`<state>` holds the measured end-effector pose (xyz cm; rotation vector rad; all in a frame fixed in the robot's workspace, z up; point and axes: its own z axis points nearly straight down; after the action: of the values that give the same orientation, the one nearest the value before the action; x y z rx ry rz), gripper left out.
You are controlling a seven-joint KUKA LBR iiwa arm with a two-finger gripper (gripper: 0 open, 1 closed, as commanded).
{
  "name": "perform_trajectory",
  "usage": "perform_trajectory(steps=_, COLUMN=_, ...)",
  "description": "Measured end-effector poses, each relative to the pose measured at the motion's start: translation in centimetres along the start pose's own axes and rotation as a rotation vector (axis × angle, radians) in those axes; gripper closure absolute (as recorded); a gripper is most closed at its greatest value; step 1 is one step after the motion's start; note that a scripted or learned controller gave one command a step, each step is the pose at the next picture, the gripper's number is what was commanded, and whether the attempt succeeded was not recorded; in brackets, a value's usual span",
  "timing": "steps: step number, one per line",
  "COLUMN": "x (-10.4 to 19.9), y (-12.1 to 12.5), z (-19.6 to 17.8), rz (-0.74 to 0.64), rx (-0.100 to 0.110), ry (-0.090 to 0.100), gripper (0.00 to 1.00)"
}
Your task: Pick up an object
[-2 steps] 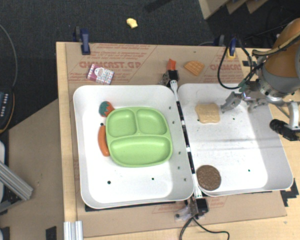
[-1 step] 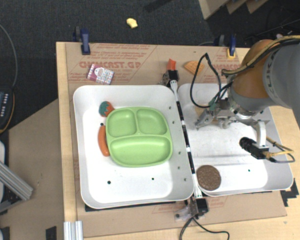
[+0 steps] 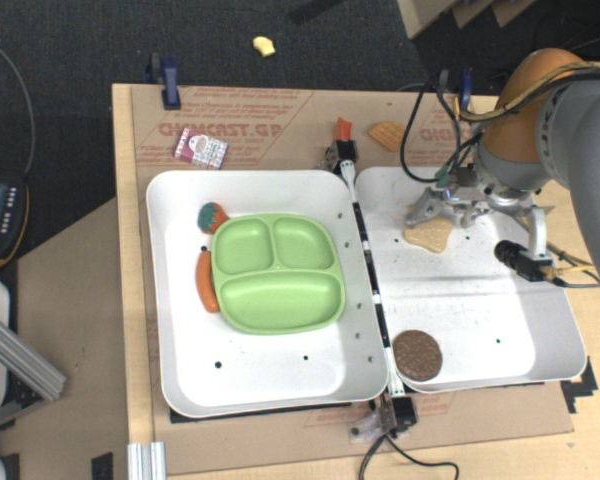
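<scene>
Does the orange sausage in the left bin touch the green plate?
Touching. In the camera view the orange sausage lies against the left edge of the green plate, with no white bin floor visible between them.

- A tan, flat toast-shaped piece lies in the upper part of the right bin, right of frame centre.
- A round, dark brown cookie-like disc lies flat at that bin's lower left corner, well apart from the tan piece and close to the rim.
</scene>
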<state>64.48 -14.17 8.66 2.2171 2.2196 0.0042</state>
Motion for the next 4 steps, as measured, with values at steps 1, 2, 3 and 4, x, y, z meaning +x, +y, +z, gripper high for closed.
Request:
perform_trajectory(steps=1, x=1.3, y=0.0, z=0.0, rz=0.0, rx=0.001, ry=0.0, gripper=0.0)
perform_trajectory(steps=2, x=1.2, y=0.6, z=-2.0, rz=0.0, rx=-0.022, ry=-0.005, gripper=1.0)
perform_trajectory(steps=3, x=11.2, y=2.2, z=-10.5, rz=-0.01, rx=-0.007, ry=0.005, gripper=1.0)
perform_trajectory(steps=4, x=13.4, y=0.9, z=-17.2, rz=-0.003, rx=-0.005, ry=0.002, gripper=1.0)
